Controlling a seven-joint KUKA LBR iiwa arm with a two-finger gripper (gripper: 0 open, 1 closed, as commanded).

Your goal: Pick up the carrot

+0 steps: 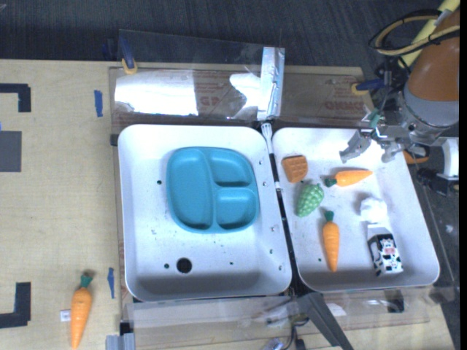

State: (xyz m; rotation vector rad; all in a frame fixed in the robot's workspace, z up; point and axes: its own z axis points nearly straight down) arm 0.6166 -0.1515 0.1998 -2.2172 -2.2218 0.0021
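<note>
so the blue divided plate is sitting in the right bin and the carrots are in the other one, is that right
Not quite. The camera view shows the blue divided plate in the left bin. The right bin holds two carrots, so plate and carrots are indeed in separate bins.

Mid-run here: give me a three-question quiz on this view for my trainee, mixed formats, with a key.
1. True or false: the blue tray lies in the right bin.
2. How many carrots show in the right bin? A) one B) two C) three
3. Fill in: the tool hovers over the right bin's ___ end, near one carrot.

Key: 1 false, it lies in the left bin. 2 B. 3 far.
</note>
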